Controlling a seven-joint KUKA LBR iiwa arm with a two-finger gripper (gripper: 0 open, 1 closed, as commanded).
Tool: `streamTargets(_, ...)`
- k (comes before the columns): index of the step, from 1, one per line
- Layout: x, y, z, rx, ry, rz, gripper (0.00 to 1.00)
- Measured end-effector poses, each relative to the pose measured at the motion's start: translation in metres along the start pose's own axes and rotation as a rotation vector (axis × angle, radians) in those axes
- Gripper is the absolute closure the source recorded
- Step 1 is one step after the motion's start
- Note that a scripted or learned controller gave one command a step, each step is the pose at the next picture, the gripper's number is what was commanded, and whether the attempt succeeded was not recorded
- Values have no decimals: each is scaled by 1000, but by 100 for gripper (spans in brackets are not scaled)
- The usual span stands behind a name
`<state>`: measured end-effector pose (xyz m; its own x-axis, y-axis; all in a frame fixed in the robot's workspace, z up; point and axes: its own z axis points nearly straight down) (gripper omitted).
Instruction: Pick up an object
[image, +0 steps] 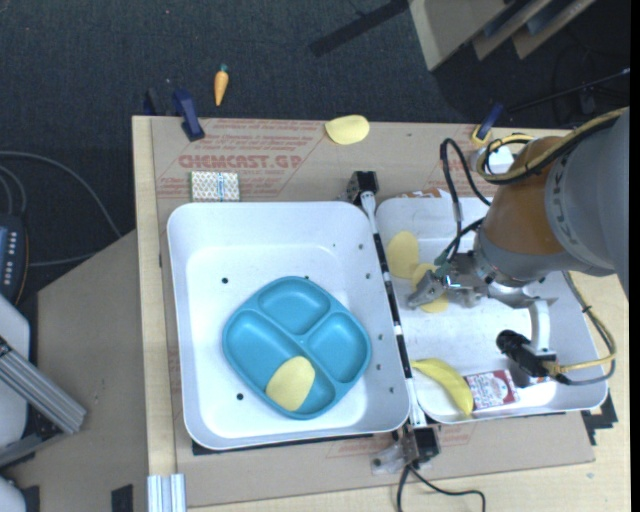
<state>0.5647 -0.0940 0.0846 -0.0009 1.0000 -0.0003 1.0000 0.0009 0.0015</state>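
Gripper (432, 287) above right bin (560, 395) banana (446, 383)

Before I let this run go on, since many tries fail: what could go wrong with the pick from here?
1. The tool sits low in the right bin between two yellow pieces, close to the divider; it may nudge them instead of gripping.
2. The banana and the small packet lie near the bin's front edge, where a grab could push them against the wall.
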Motion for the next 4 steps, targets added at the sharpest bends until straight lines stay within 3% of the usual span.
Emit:
streamTargets(1,-8,16,0,-1,-1,0,0)
streamTargets(2,-49,-86,0,3,0,3,0)
streamTargets(3,2,-60,-37,1,1,0,0)
streamTargets(4,-39,-21,0,1,-1,1,0)
